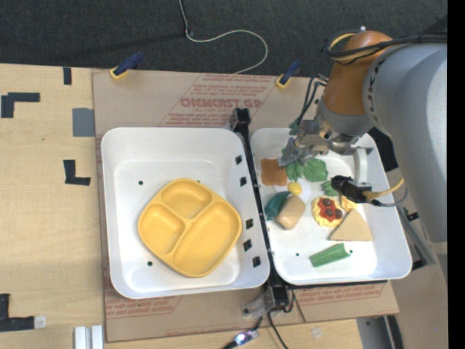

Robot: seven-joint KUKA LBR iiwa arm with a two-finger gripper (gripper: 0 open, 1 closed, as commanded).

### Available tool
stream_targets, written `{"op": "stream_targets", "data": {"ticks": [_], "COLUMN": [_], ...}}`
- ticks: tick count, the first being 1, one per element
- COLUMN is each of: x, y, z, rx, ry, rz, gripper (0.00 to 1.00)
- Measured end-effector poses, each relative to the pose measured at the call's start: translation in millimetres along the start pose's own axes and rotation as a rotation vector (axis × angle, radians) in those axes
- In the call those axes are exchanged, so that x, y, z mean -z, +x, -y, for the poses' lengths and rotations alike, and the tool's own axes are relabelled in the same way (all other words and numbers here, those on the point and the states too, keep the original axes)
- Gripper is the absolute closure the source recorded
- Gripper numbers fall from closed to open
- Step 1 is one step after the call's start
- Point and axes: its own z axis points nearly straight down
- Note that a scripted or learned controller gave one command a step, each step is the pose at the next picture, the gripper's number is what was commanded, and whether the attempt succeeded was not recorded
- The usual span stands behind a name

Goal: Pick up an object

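Note:
My gripper (296, 153) hangs low over the back left of the right bin (378, 267), its grey fingers down among the toy food. Right beneath it lie a green leafy piece (312, 170) and a brown flat piece (272, 172). Just in front sit a small yellow ball (293, 188), a teal piece (275, 205) and a tan roll (290, 212). Further right lie a pizza slice (328, 209), a tan wedge (352, 226) and a green stick (328, 254). Nothing is visibly lifted.
The left bin (120, 158) holds a yellow divided plate (190, 226). A black divider clip strip (251, 195) runs between the bins. The arm's orange band (349, 86) and grey body fill the upper right. A white cable (218, 38) lies behind the bench.

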Motion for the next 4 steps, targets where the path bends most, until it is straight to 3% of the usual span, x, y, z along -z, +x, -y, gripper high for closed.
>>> {"op": "stream_targets", "data": {"ticks": [1, 2, 3, 4], "x": [58.5, 85.6, 77.2, 81.4], "y": [-8.2, -7.6, 22.4, 20.1], "z": [0.1, -0.2, -17.4, -35.5], "rx": [-0.002, -0.001, 0.002, 0.001], "ry": [-0.002, 0.001, 0.004, 0.003], "rz": [0.001, 0.0, -0.001, 0.0], "gripper": [1.0, 1.0, 1.0, 1.0]}}
